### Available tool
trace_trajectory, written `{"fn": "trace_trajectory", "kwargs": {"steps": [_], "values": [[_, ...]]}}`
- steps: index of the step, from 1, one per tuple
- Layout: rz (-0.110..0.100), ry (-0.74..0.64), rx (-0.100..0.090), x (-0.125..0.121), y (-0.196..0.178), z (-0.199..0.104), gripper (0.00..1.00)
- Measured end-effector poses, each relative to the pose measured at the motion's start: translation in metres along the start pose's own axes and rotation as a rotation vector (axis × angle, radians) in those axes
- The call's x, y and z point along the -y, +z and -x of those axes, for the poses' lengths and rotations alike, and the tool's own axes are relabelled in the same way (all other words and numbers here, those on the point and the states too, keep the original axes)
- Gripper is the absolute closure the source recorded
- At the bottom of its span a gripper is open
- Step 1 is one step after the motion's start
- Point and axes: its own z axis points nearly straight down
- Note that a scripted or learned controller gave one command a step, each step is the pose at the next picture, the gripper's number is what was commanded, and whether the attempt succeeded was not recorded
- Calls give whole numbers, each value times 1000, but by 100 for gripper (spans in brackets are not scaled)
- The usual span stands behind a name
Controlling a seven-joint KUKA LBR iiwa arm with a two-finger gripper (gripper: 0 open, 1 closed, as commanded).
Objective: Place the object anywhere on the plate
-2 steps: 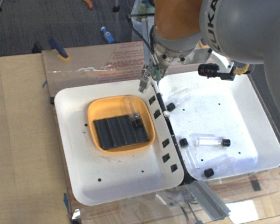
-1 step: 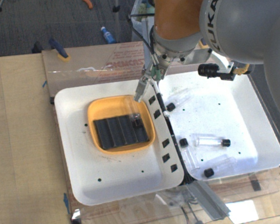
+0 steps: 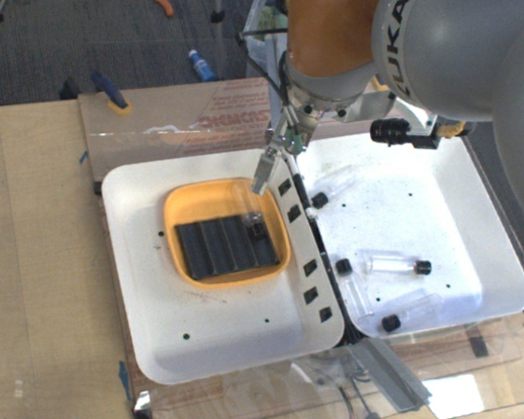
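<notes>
A yellow plate (image 3: 180, 213) with rounded corners sits in the left bin (image 3: 153, 329). A black ribbed slab (image 3: 215, 247) covers most of its floor. A small clear tube with a dark cap (image 3: 254, 220) lies on the plate's right part, on top of the slab. My gripper (image 3: 265, 170) hangs just above the plate's back right corner, under the orange wrist band. It tilts down to the left, its tip a little above and behind the tube. Nothing can be made out between its tips.
The right bin (image 3: 448, 192) holds several clear tubes with black caps, one at the back left (image 3: 328, 193), one in the middle (image 3: 395, 264), one at the front (image 3: 408, 315). Black clips (image 3: 308, 266) line the ridge between the bins. The arm's body looms over the back right.
</notes>
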Motion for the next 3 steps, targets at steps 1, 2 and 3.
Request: {"fn": "trace_trajectory", "kwargs": {"steps": [1, 2, 3], "values": [[0, -29, 1, 13, -5, 10, 0], [-4, -17, -5, 30, 12, 19, 0], [3, -17, -1, 28, 0, 19, 100]]}}
